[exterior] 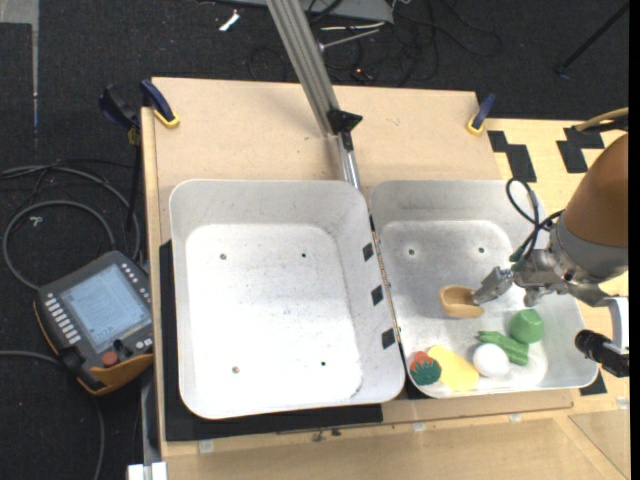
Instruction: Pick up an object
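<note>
Camera view: tool [497, 286] in the right bin [440, 208], just beside the tan scoop [462, 301]. Tool state can't tell. Green, white, yellow items cluster near scoop.

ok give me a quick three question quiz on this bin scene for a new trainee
1. True or false: the tan scoop lies in the left bin.
2. Which thing lies closest to the hand? A) white ball B) tan scoop C) yellow piece
3. Fill in: the items cluster toward the ____ edge of the right bin, nearest the camera.

Key
1. False. The scoop lies in the right bin.
2. B. The scoop sits just beside the hand; the ball and yellow piece lie further toward the front, near the green toy and the red and green piece.
3. Front.
</note>
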Tool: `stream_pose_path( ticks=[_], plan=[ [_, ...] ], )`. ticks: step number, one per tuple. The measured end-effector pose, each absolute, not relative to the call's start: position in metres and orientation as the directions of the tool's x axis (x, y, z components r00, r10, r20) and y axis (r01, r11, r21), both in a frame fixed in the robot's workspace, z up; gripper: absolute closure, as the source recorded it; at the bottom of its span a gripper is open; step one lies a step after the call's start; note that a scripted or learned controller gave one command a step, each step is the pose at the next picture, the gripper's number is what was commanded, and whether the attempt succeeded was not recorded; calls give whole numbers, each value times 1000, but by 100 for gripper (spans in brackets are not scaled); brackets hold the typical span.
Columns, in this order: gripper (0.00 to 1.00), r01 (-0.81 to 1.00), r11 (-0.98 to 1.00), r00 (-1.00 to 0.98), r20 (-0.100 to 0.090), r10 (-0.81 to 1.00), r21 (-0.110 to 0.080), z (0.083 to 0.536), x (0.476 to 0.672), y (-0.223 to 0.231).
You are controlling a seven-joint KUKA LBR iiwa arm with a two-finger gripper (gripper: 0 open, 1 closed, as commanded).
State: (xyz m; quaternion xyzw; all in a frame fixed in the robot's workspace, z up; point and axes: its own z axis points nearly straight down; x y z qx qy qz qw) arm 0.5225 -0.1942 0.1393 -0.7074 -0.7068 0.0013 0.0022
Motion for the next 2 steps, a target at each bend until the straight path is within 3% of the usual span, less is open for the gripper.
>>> stream_pose_path(
  ticks=[1,2],
  plan=[
    [100,1000,0,0,-1,1000,1,152,524,-195],
    [100,1000,2,-2,-3,1000,6,214,523,-199]
  ],
)
